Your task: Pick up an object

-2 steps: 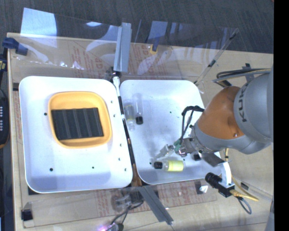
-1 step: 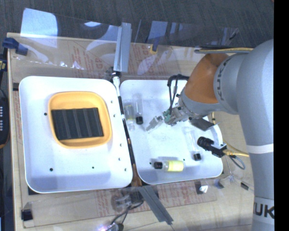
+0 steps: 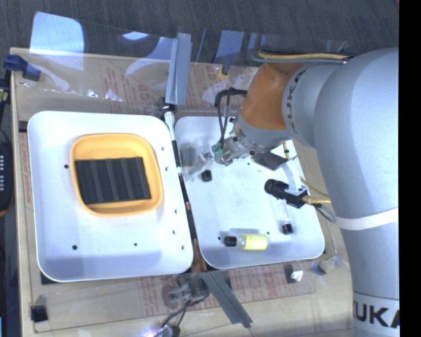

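Gripper [image 3: 223,153] low in right bin [image 3: 217,216], finger state unclear; yellow bottle [image 3: 249,241] well apart, near front wall.

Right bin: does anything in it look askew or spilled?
Nothing spilled. A small yellow bottle lies on its side near the front wall of the right bin; the claw sits low near the far left corner.

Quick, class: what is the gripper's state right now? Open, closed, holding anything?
Gripper: cannot be told; it hangs low over the far left part of the right bin, with nothing visibly held.
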Controlling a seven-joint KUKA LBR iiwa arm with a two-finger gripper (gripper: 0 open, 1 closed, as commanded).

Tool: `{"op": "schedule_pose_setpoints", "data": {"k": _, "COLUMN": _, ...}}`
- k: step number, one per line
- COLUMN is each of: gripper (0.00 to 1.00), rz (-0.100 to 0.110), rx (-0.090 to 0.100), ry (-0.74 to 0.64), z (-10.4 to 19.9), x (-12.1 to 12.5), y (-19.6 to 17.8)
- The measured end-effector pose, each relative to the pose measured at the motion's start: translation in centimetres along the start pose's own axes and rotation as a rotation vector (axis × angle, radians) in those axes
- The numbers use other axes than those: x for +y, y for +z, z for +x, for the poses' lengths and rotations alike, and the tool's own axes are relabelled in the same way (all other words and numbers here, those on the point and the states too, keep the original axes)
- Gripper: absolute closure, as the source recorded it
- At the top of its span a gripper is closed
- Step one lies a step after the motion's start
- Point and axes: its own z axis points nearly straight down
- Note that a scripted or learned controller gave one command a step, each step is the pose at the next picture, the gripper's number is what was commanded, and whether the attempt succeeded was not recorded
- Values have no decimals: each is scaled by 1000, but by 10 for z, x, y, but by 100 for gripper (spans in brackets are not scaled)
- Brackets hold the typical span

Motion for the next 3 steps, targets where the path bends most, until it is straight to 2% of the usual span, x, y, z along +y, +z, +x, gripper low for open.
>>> {"op": "schedule_pose_setpoints", "data": {"k": 1, "gripper": 0, "rz": 2, "rx": 1, "ry": 47, "z": -66, "x": -63, "y": 16}}
{"op": "schedule_pose_setpoints", "data": {"k": 2, "gripper": 0, "rz": -1, "rx": 1, "ry": -27, "z": -23, "x": 39, "y": -11}}
{"op": "schedule_pose_setpoints", "data": {"k": 3, "gripper": 0, "rz": -17, "rx": -25, "ry": -37, "z": -6, "x": -38, "y": 6}}
